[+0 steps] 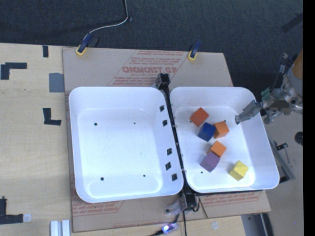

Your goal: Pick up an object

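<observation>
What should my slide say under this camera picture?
Gripper poised above the right bin holding six colored blocks.

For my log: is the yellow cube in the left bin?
No, the yellow cube lies in the right bin, near its front corner.

We're looking at a robotics lab: two white bins (78,132) clamped (83,44) to a cardboard sheet (142,68) on the tabletop (29,146), cable (123,9) trailing over dark carpet (221,14)
</observation>
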